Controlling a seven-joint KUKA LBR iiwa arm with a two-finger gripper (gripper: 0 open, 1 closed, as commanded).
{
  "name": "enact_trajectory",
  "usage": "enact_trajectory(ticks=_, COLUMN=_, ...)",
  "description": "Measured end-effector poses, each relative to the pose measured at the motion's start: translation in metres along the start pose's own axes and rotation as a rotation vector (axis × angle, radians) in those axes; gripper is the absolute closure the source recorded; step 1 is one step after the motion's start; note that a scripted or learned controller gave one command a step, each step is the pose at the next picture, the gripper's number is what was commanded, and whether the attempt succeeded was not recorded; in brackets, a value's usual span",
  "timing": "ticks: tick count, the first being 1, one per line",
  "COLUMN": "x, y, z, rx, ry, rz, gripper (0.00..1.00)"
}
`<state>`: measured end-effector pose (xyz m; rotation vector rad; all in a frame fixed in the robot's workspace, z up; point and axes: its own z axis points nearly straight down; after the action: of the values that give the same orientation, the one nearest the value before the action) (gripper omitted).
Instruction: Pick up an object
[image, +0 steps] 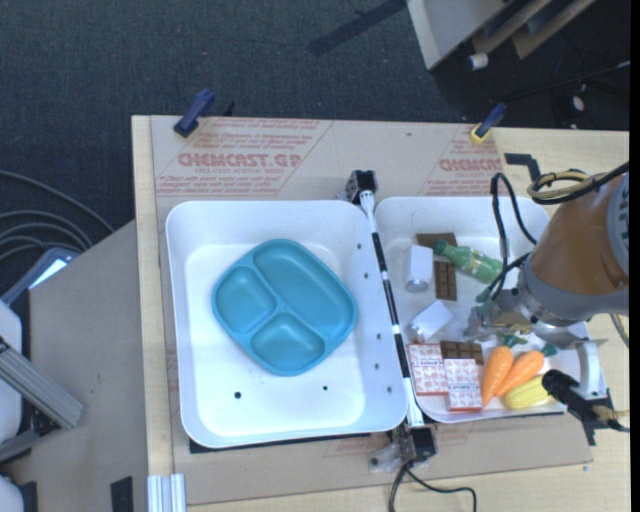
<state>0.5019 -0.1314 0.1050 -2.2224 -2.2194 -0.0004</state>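
The arm (580, 250) reached in from 3 o'clock and hung over the right bin (400, 215), its orange band covering that bin's 3 o'clock side. The gripper (497, 318) sat low near the bin's middle, just at 12 o'clock from 2 orange carrots (508, 370); whether it was open, closed or holding anything could not be told from this slant. The carrots lay side by side, tilted, with a yellow piece (527, 395) touching them at 5 o'clock. At the bin's 7 o'clock corner lay a red-and-white patterned box (445, 378), with a brown block (460, 349) just at 12 o'clock of it. A small white block (432, 319) lay at 9 o'clock from the gripper, near but apart from it. Toward the bin's 12 o'clock wall lay a white cup-like piece (419, 266), a dark brown bar (441, 265) and a green bottle (470, 260) on its side. The left bin (190, 300) held a blue divided plate (285, 305) of 3 compartments, lying flat near its centre
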Motion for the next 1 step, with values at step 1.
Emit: enact_trajectory(ticks=1, x=0.0, y=-0.0001, z=0.0001, rx=0.0, ry=0.0, rz=0.0, gripper=0.0)
